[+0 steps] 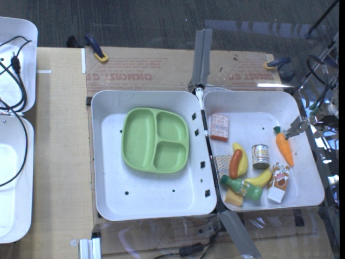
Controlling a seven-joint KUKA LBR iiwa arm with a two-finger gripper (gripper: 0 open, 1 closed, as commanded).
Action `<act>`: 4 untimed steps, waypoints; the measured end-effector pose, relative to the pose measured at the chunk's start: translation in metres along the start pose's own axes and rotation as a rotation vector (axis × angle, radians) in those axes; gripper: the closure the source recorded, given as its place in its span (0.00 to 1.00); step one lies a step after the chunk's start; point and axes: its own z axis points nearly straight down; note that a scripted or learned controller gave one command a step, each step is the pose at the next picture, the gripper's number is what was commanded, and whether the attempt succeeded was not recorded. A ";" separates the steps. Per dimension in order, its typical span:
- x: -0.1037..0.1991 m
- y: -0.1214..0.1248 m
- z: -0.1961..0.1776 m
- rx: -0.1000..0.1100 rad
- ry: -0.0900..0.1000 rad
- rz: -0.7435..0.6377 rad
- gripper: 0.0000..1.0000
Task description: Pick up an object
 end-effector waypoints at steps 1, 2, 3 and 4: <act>-0.002 0.020 0.127 -0.006 0.009 -0.057 0.00; -0.004 0.020 0.121 -0.001 0.006 -0.055 1.00; 0.046 0.036 0.004 -0.001 -0.001 0.062 1.00; 0.045 0.036 0.004 0.000 -0.002 0.061 0.00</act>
